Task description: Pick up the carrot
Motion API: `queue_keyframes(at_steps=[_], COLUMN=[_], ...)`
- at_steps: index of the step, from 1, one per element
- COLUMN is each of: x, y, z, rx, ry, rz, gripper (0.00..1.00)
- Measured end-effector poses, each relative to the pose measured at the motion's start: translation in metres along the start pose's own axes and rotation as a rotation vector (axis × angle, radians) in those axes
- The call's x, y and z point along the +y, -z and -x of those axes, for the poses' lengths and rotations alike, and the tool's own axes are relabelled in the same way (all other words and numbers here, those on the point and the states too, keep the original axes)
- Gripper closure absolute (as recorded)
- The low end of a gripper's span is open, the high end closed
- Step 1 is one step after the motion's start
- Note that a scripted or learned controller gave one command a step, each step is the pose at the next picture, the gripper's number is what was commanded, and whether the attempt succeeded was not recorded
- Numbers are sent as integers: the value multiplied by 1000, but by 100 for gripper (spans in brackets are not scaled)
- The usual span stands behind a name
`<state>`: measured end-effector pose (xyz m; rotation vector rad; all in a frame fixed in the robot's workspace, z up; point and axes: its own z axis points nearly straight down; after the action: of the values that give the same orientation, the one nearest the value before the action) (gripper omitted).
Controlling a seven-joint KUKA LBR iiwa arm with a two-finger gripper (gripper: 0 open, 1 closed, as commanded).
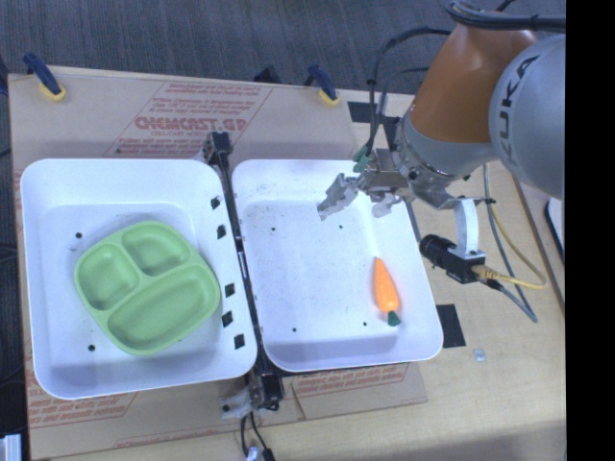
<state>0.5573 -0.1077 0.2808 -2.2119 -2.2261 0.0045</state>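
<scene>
An orange carrot (385,287) with a small green stem end lies in the right white bin (288,344), close to its right wall and pointing up and down the view. My gripper (359,198) hovers over the bin's upper right part, well above the carrot and apart from it. Its two grey fingers (335,197) are spread with nothing between them.
The left white bin (38,257) holds a green divided plate (146,285). A black clip bar (233,248) joins the two bins. The arm's grey and orange body (480,84) and cables (500,257) hang over the bench's right side.
</scene>
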Motion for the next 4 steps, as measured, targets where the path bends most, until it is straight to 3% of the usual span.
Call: queue_keyframes(at_steps=[1,2,3,4], x=[-10,-33,-50,-52], y=[-61,-175,-184,-175], z=[61,86,95,99], rx=[-1,2,9,4], ry=[-1,0,13,14], rz=[-1,-2,19,12], gripper=[0,0,0,100])
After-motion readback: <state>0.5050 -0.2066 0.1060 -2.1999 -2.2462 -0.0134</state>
